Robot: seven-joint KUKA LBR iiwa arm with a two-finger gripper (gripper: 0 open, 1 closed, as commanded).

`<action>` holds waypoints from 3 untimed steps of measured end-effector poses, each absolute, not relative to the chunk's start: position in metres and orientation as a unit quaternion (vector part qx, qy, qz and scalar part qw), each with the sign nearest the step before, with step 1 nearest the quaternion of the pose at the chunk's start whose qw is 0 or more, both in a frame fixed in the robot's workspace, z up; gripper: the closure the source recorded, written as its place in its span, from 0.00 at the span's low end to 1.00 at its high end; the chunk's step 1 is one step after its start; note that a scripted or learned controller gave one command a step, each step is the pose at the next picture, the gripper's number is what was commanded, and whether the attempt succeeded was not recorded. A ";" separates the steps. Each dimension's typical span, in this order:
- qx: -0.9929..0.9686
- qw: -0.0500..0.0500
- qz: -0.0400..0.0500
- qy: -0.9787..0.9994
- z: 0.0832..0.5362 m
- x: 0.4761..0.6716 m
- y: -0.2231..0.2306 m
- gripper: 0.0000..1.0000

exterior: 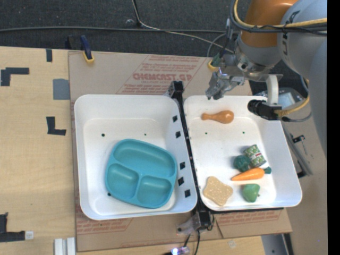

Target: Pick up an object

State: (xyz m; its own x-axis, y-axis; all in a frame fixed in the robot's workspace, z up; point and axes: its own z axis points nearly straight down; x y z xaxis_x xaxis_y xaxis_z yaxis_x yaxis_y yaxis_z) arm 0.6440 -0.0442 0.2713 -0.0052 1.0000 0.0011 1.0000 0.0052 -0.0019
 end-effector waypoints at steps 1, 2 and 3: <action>-0.706 0.001 0.001 -0.708 0.267 0.623 -0.008 1.00; -0.706 0.001 0.001 -0.708 0.266 0.594 0.032 1.00; -0.705 0.001 0.001 -0.709 0.266 0.567 0.080 1.00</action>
